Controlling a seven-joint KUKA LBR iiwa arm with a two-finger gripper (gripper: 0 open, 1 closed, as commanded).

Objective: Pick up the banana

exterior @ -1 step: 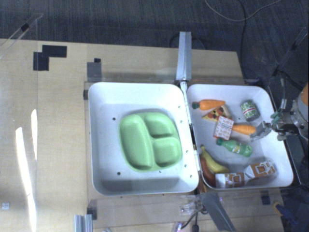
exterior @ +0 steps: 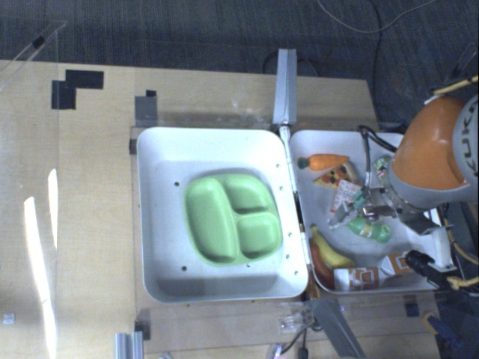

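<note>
Banana (exterior: 329, 251) lies low in the right bin (exterior: 323, 142), by the left wall, with a white and brown packet (exterior: 367, 277) touching it below and a green wrapper (exterior: 370, 229) just beside it. It looks soft, light and a bit slippery, so I think I should pinch it gently across its fat middle. My gripper (exterior: 367, 200) hangs above the pile, near the carrot (exterior: 328, 161), and I cannot tell how it is set.

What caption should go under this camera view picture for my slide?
Robot gripper hovers over the cluttered right bin, banana lying near its front-left corner; green divided plate sits in the left bin.
</note>
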